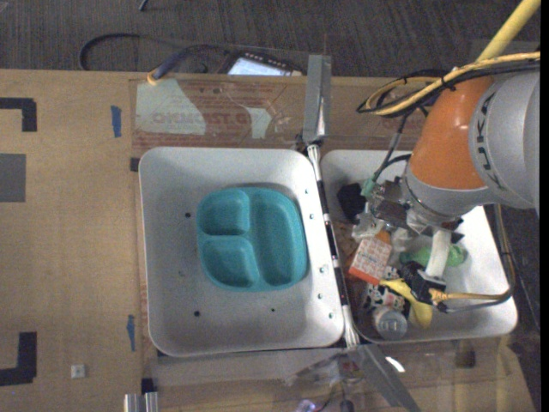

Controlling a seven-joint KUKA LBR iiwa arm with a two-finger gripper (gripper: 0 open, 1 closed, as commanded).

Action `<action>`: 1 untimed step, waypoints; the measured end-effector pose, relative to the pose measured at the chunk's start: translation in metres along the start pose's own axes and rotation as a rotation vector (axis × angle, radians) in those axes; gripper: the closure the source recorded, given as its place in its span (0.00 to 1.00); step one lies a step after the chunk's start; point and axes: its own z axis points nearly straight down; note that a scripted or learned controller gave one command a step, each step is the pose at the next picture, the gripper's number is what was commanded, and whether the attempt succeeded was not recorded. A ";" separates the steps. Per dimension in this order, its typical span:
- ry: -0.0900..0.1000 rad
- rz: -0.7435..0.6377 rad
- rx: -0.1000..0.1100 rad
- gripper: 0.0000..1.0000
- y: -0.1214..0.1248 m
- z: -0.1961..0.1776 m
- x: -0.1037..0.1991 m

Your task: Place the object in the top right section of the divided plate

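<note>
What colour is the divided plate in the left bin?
The divided plate is teal, seen clearly in the camera view.

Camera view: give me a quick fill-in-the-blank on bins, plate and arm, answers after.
1. The divided plate is coloured ____.
2. The plate lies in the ____ bin.
3. The plate has ____ sections.
4. The arm hangs over the ____ bin, above the clutter.

Missing words: teal; left; three; right
</note>
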 end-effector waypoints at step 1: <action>0.000 -0.189 0.001 1.00 -0.047 -0.014 0.032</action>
